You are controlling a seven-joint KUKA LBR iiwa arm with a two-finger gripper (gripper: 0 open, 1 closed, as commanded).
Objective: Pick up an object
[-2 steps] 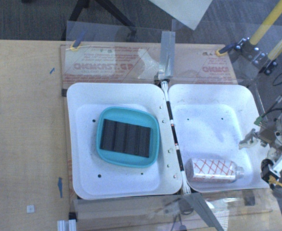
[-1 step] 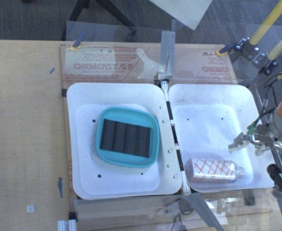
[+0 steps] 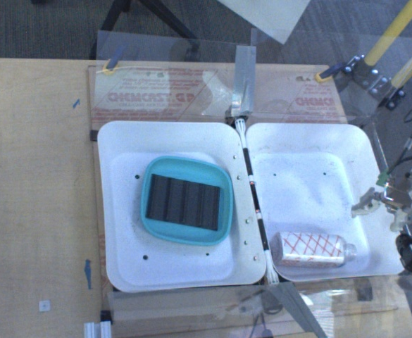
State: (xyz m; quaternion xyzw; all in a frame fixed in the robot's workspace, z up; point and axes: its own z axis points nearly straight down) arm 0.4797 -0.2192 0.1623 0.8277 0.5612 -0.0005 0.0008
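Arm barely in from the right, low over right bin's [image 3: 311, 136] outer rim. Gripper [image 3: 380, 199] at that rim, pointing left into the bin; open or closed: cannot tell. Nothing visible in its grasp. Red-checked bottle [image 3: 313, 249] lying on its side in right bin's near corner, well apart from gripper. Teal tray [image 3: 186, 200] with dark ribbed insert centred in left bin [image 3: 170, 136].
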